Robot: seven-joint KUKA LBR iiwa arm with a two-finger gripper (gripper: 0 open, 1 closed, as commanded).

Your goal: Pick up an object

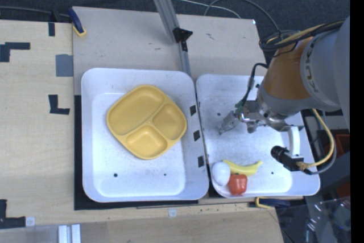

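1. A grasp has not yet been made: the gripper [234, 120] hangs over bare floor of the right bin [219, 91], centre-right of the frame, with nothing seen between its fingers.
2. Whether the fingers are apart or together cannot be told.
3. The candidates are clustered at the bin's lower edge: a white ball [220, 173], a banana [244, 167] and a red pepper [238, 183], touching one another.
4. A descent centred on one item is advised, since crowding invites a slip.
5. The yellow divided plate [147, 121] lies in the left bin [94, 122].
6. The arm [296, 79] is reached in from the right, its wrist bent down and leftward.
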